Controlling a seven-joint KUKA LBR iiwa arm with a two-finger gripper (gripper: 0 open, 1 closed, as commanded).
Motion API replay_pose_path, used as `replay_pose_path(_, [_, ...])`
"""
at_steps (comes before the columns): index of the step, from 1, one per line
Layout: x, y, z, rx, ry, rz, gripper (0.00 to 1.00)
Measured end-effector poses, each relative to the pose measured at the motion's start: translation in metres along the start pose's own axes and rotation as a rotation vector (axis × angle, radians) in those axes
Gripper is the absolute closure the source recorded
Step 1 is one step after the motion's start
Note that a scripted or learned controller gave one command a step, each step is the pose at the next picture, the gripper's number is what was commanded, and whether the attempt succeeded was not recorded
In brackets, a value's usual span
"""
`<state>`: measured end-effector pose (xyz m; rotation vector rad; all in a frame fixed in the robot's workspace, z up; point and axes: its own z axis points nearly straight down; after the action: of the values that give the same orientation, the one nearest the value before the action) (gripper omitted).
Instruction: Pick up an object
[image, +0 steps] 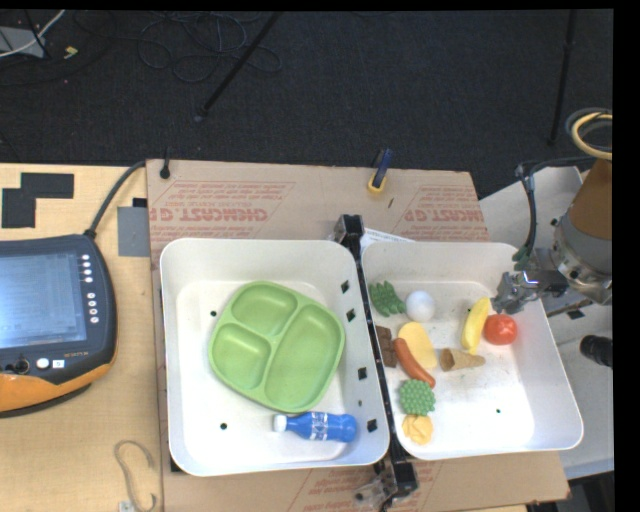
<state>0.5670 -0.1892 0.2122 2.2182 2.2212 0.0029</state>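
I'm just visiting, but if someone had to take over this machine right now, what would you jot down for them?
Hand: at the right bin's far right rim, near the tomato and banana; grip state unclear, nothing seen in it.
Right bin: toy foods, including an egg and broccoli.
Left bin: green plate, blue bottle.
Done: nothing picked yet.
Left: grasp and lift one item.

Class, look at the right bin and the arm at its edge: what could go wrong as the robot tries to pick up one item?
1. The banana and tomato touch, so closing on one may push or catch the other.
2. Both sit near the right bin's wall, which could block the gripper.
3. The sausage lies tight against neighbouring food, leaving little room beside it.
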Motion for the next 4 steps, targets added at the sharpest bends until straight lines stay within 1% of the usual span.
replay_pose_path(1, [-0.001, 0.000, -0.016, 0.003, 0.001, 0.000, 1.00])
replay_pose_path(3, [0.112, -0.045, -0.005, 0.009, 0.004, -0.002, 1.00])
replay_pose_path(4, [0.118, -0.046, -0.024, 0.004, 0.001, 0.000, 1.00])
